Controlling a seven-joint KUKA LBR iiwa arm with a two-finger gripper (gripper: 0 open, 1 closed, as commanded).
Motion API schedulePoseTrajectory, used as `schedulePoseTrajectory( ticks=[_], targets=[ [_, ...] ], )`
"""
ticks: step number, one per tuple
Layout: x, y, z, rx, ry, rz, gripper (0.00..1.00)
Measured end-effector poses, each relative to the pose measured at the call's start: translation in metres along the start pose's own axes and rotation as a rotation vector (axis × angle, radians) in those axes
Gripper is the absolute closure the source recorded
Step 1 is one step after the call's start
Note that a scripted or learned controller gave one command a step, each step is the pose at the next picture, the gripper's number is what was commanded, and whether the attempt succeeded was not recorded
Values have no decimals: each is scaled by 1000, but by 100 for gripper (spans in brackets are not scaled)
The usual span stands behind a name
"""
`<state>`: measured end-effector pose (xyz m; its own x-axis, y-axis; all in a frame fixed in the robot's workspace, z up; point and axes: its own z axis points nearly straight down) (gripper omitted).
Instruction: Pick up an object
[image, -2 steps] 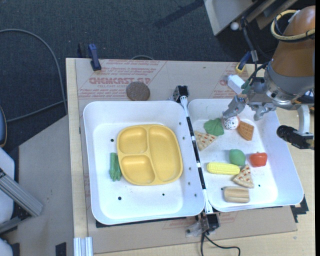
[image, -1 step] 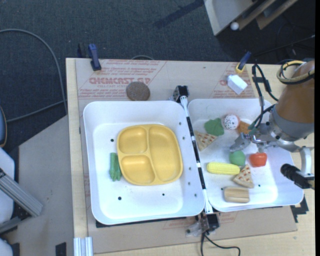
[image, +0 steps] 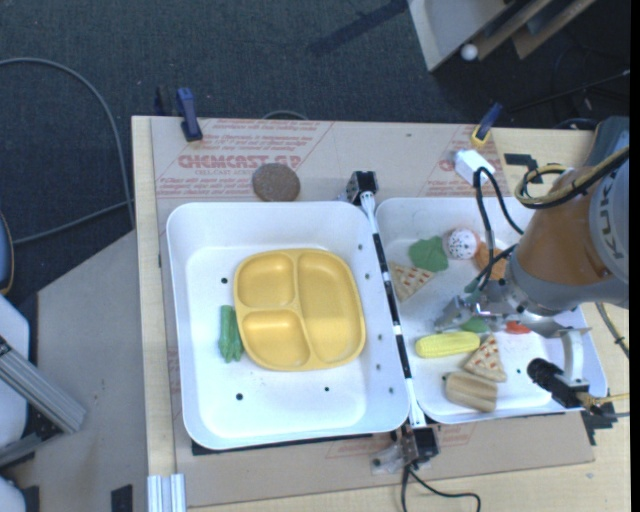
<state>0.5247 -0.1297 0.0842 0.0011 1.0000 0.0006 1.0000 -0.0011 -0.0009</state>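
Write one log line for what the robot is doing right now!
arm: over right bin | end effector: low, above yellow toy | left bin: yellow tray, green toy

arm (image: 575, 250) running off the right edge | its bulk covering part of the right bin (image: 590, 372) | green toy (image: 476, 324) under the wrist showing only partly | fingertips blurring together

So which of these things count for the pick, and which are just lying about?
For the pick: gripper; right bin holding yellow banana, pizza slices, bread, white ball, green leaf.

Lying about: left bin, yellow tray, green pod, brown disc, blue clamps.
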Motion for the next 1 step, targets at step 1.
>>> schedulePoseTrajectory(
  ticks=[1],
  targets=[
    [3,49,-1,-2,-1,-2,0]
  ],
)
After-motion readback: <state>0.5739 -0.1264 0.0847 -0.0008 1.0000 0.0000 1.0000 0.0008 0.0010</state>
